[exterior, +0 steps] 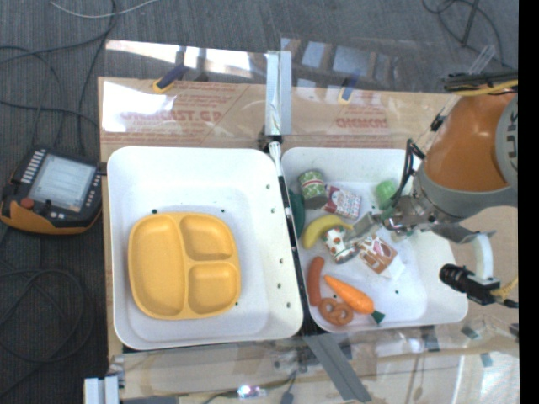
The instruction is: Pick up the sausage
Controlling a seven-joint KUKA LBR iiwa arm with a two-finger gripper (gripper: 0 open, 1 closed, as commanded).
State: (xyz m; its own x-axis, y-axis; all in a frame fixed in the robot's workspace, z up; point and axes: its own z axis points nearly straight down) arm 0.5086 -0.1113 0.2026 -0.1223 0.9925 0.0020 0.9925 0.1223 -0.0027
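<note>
**Clerk:** Item one, the sausage (pixel 314 279)?

**Keeper:** Red-orange, long, lying lengthwise against the left wall of the right bin (pixel 438 310), toward its near end. A carrot (pixel 350 294) lay just beside it on the right, slanting, with a pretzel (pixel 335 312) touching the carrot's lower side.

**Clerk:** Item two, the gripper (pixel 376 220)?

**Keeper:** Low in the middle of the right bin, well apart from the sausage, reaching in from the right under the orange band of the arm (pixel 472 154). Whether its jaws stood open or closed I could not tell (the metal parts ran together in a grey blur), and nothing was plainly seen between them.

**Clerk:** Other contents of that bin?

**Keeper:** A banana (pixel 324 229) left of the gripper; a green can (pixel 312 184) near the far-left corner; a red-and-white packet (pixel 344 200) beside the can; a green object (pixel 386 192) further right; a small spotted white piece (pixel 338 243) below the banana; and a brown-and-white carton (pixel 378 254) just under the gripper.

**Clerk:** Left bin (pixel 135 171)?

**Keeper:** One yellow divided tray (pixel 184 264), three compartments.

**Clerk:** Off the bench?

**Keeper:** An orange-edged pendant (pixel 52 190) with a screen, on the floor to the left.
</note>
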